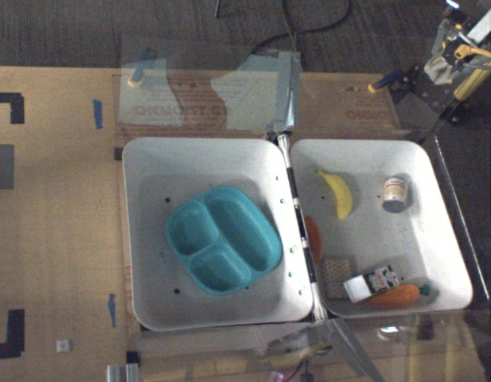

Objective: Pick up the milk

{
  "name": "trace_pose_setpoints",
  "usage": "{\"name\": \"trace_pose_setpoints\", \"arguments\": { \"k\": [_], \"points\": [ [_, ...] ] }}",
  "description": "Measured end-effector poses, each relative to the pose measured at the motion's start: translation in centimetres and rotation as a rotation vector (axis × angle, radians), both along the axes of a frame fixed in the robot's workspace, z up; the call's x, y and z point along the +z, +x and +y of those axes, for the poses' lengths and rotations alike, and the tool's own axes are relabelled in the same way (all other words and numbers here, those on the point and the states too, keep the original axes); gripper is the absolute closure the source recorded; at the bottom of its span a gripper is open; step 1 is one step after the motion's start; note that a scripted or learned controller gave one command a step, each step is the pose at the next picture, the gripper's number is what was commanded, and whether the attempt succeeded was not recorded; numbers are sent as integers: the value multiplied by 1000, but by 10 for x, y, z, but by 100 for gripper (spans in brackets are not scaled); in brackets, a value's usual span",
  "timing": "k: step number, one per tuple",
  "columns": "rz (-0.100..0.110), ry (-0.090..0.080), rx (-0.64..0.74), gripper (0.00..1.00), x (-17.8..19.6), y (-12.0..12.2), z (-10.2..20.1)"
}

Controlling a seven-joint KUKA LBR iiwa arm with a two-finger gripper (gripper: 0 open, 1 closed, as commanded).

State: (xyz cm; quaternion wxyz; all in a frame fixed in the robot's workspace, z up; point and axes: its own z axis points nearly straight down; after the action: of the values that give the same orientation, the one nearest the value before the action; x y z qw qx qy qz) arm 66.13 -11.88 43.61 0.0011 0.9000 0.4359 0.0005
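Overhead view of the bench with two white bins side by side. The left bin (142, 213) holds a teal divided plate (224, 239). The right bin (444, 213) holds a banana (338, 193), a small can (395, 193), a red item pressed against the dividing wall (313, 239), a tan sponge-like pad (335, 275), a carrot (396, 295) and the milk carton (371, 283). The carton lies on its side near the front edge of the right bin, its white end toward the left and its printed body toward the right, long axis running roughly left-to-right with a slight upward tilt; the carrot lies just beside it along its front flank, seemingly touching. Part of the arm's hardware (468, 46) sits at the upper right, outside the bins; whether its hand is released or clenched cannot be told. The carton therefore lies well apart from the arm, toward the front and left of it, so the approach likely calls for closing across the carton's short axis while avoiding the carrot.
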Motion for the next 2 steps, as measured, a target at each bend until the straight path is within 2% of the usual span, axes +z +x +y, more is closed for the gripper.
{"name": "trace_pose_setpoints", "arguments": {
  "k": [2],
  "points": [
    [-1, -3, 15, 100, 21, 2, 8]
  ]
}}
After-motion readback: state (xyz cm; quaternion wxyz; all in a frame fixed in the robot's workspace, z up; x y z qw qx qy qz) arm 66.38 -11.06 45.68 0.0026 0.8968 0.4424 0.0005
